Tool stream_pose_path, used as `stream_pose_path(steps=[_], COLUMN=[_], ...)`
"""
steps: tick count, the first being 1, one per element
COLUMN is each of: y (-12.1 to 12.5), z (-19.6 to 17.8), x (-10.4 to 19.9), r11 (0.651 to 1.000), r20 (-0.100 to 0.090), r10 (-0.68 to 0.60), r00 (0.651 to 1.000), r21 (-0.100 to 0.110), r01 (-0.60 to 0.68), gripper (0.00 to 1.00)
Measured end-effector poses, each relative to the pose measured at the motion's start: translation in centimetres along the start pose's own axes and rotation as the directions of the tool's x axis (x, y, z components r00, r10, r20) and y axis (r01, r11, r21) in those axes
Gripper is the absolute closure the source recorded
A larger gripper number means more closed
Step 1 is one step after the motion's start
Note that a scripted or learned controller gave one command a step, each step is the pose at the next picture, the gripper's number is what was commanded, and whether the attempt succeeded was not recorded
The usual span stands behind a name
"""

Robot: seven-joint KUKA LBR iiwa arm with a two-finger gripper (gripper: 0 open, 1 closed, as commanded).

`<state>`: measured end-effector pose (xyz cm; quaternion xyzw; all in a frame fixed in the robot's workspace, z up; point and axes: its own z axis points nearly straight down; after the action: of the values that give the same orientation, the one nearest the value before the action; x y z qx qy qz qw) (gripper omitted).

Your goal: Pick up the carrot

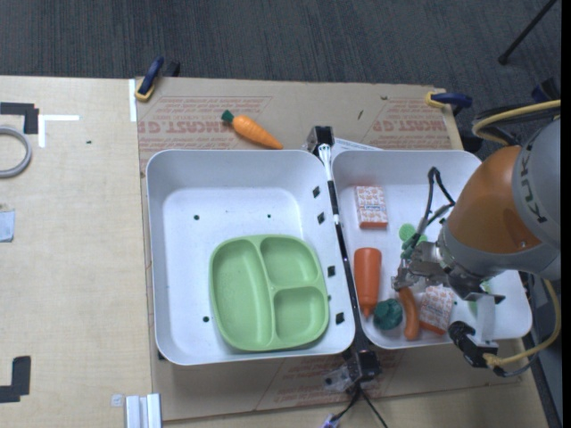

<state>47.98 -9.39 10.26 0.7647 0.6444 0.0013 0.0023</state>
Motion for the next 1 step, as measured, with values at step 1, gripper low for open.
stream_pose_path(steps=[1], y=[-0.25], z=[-8.95], x=[0.88], r11=[0.945], r20=[0.001], r10=[0.328], r00=[0.945], r21=[0.004], r01=[-0.328], gripper=[1.00])
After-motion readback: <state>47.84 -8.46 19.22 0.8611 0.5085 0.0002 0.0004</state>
